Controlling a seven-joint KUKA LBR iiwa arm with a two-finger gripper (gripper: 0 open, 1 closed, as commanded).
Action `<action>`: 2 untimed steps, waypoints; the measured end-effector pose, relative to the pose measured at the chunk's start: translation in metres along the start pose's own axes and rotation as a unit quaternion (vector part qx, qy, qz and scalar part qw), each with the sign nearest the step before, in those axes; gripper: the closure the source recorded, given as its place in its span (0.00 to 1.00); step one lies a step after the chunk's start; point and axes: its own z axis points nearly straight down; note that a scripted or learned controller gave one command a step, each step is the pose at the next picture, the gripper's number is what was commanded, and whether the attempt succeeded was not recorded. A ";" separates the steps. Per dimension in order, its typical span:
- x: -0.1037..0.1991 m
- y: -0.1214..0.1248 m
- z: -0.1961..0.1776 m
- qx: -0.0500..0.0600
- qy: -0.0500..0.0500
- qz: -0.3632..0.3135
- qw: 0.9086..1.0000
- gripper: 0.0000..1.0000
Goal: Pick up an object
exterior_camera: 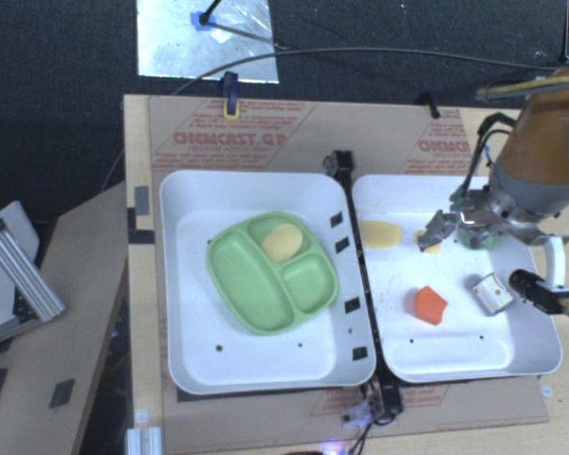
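My gripper [443, 227] is low over the back of the right bin [526, 354], reaching in from the right. A small yellow-orange piece [429, 245] lies right at its tip, partly hidden by it; whether it is held cannot be made out. A pale yellow lump [381, 233] rests on the bin floor to the gripper's left. An orange cube [430, 304] sits nearer the front, apart from the gripper.
The left bin [194, 349] holds a green divided plate [251, 292] with a yellow rounded object [284, 242] in its back compartment. A black-clipped ridge [358, 282] separates the two bins. The arm's grey and orange body [541, 150] hangs over the right bin's back right corner.
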 end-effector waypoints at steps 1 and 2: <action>0.000 0.003 -0.006 -0.006 -0.001 -0.001 1.000 0.00; -0.009 0.002 0.041 -0.004 -0.001 0.000 1.000 0.00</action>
